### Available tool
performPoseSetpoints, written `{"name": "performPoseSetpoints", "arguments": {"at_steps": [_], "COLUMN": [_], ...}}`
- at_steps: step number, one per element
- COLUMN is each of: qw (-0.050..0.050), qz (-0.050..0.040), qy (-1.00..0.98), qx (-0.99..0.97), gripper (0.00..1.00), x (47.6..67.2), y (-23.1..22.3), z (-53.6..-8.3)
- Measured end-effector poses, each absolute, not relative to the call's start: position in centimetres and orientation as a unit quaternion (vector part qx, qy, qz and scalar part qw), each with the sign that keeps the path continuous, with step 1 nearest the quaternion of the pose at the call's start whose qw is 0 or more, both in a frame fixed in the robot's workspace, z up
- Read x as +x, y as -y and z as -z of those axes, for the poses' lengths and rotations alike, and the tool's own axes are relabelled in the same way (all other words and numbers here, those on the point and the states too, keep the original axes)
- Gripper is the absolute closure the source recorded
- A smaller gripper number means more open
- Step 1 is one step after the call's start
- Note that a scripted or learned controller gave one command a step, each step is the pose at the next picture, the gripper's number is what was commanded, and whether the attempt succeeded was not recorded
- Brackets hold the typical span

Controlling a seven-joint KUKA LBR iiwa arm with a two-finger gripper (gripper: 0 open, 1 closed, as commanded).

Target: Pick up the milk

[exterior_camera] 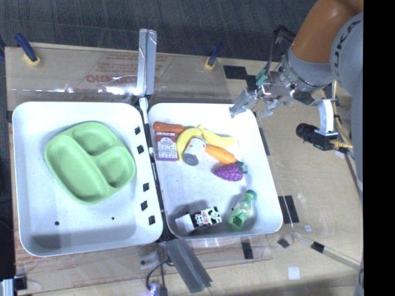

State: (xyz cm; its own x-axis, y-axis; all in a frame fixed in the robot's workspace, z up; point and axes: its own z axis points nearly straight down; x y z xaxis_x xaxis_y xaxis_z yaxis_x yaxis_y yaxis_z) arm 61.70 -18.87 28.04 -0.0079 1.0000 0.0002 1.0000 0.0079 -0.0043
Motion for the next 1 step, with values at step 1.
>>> {"name": "performPoseSetpoints", "arguments": {"at_steps": [1], "qw": [0.001], "qz": [-0.0015], "qy": [0.706], "qx": [-0.708], "gripper": [0.00], "x": [57.06], "y": [21.02], "z": [-14.60]}}
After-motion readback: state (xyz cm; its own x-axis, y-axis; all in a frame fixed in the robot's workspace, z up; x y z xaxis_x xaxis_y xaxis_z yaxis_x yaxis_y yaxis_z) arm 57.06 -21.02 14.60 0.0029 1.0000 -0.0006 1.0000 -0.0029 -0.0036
